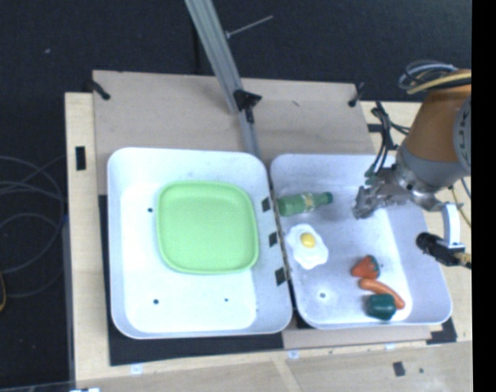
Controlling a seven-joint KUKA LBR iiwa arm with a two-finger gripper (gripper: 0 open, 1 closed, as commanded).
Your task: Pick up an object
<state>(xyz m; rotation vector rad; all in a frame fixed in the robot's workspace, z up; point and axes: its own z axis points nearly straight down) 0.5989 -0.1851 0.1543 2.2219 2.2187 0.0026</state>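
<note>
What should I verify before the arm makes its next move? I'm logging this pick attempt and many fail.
1. Gripper is over the right bin: ok, near its upper right part.
2. Something is between its fingers: not ok, nothing is seen there.
3. Finger opening: cannot tell, too small and dark.
4. Targets are in that bin: ok. Green bottle lies on its side to the left of the gripper; fried egg toy, red piece, orange carrot and dark green piece lie lower.
5. Space around the bottle: ok, apart from the egg.
6. Left bin holds the green plate: ok, away from the arm.
</note>
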